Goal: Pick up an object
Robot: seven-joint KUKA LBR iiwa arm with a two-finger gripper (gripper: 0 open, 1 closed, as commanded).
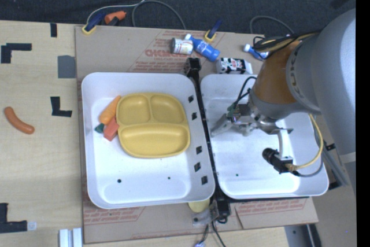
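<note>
Nothing is lifted yet: the gripper (222, 123) sits low in the right bin (300, 182), its grip impossible to judge, while the yellow divided plate (153, 124) and carrot (108, 110) lie at nine o'clock.

Two white bins side by side. Left bin (98, 182): yellow tray (153, 124), carrot (108, 111) touching its left edge. Right bin (312, 182): grey arm (324, 66), gripper (222, 123) low near the left wall. Sausage (18, 120) on the bench, far left.
</note>
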